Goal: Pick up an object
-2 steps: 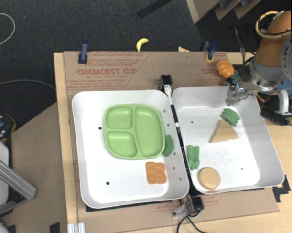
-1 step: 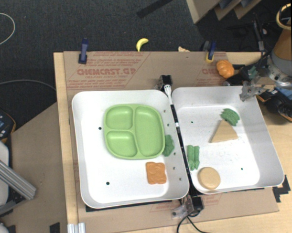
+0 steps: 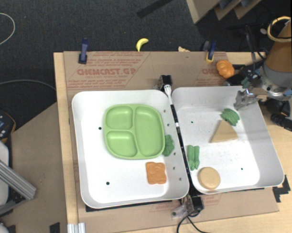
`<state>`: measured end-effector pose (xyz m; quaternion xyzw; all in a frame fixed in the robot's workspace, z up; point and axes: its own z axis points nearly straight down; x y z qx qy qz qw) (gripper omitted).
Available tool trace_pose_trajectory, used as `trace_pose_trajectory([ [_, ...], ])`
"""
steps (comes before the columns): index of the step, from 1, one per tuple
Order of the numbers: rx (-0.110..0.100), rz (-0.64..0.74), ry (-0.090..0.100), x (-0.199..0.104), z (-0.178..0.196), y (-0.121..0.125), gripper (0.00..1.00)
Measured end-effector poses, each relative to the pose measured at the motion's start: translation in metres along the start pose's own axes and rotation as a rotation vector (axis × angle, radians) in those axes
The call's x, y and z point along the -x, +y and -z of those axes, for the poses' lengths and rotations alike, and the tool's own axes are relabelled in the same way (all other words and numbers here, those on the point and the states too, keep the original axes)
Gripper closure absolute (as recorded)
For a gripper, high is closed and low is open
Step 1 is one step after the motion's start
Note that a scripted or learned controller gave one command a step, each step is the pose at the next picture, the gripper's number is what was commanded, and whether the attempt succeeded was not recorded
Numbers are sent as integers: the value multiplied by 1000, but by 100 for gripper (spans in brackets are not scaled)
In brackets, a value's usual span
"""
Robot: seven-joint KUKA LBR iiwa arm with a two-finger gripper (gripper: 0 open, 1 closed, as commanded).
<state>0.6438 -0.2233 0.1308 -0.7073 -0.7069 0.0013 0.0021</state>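
Note:
My gripper (image 3: 243, 98) hangs over the far right corner of the right bin (image 3: 262, 148), just up and right of a green leafy piece (image 3: 229, 116). A tan wedge (image 3: 224, 133) lies close below that piece. A green bean bundle (image 3: 193, 157) and a round tan bun (image 3: 209, 178) sit near the right bin's front left. The left bin (image 3: 89, 139) holds a green divided plate (image 3: 134, 131), an orange waffle (image 3: 156, 173) and a small green piece (image 3: 168, 145) at the plate's right edge.
The grey arm with its orange band (image 3: 278, 61) comes in at the right edge. An orange toy (image 3: 225, 69) and a yellow banana (image 3: 142, 43) lie on the cardboard behind the bins. Blue clamps (image 3: 83, 51) hold the cardboard's far edge.

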Motion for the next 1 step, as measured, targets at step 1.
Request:
trace_pose_trajectory([
  [1, 17, 3, -6, 1, 95, 25, 100],
])
